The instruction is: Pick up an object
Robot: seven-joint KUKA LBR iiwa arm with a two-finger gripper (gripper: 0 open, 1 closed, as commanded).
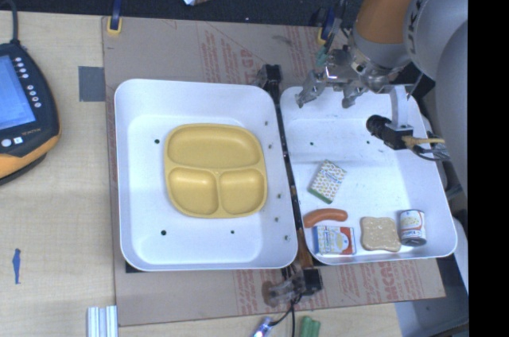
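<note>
In the right bin (pixel 413 176) lie a green-white packet (pixel 327 180), sausage (pixel 325 216), toast (pixel 379 234) and can (pixel 411 226); left bin (pixel 131 168) holds a yellow tray (pixel 215 168); gripper (pixel 330 94) released, grasping nothing.

Faint red print runs across the brown cardboard sheet (pixel 231 49) under the bins, too blurred to read; the package labels are illegible too.

The wooden bench (pixel 56 248) carries a brown cardboard sheet (pixel 199 49) under two white bins (pixel 131 168), with a handheld control pendant (pixel 20 117) at the left edge.
</note>
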